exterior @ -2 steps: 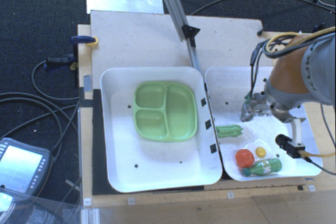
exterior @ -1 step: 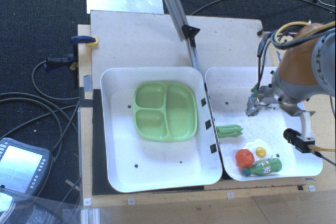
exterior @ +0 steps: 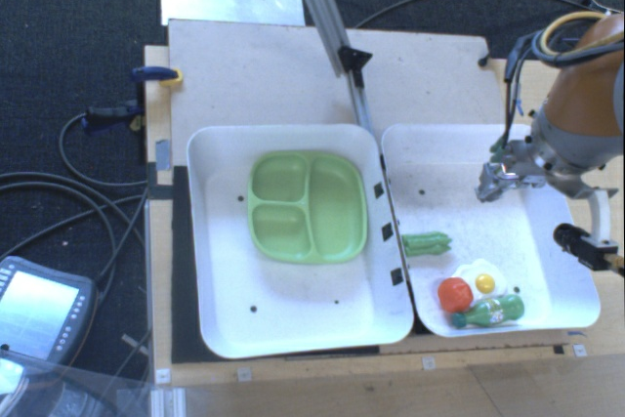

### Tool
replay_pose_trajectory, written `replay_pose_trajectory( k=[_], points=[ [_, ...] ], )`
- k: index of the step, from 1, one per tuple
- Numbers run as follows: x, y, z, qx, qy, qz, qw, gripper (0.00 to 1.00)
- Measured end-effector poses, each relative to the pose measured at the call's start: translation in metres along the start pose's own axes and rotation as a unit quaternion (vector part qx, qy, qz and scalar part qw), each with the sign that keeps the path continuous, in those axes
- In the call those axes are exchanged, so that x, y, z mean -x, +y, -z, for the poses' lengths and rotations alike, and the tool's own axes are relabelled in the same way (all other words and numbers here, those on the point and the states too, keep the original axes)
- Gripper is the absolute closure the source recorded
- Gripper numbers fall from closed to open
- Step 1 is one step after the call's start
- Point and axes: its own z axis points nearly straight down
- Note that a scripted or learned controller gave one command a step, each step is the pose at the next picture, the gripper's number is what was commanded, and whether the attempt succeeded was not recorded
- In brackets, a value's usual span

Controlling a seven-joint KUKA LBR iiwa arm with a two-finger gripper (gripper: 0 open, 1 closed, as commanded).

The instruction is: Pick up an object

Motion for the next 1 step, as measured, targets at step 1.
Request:
replay_pose_trajectory(
  k=[1],
  points=[
    [0.0105, 0.0038, 0.0514, 0.0, 0.0, 0.001, 1.0, 1.0]
  ],
)
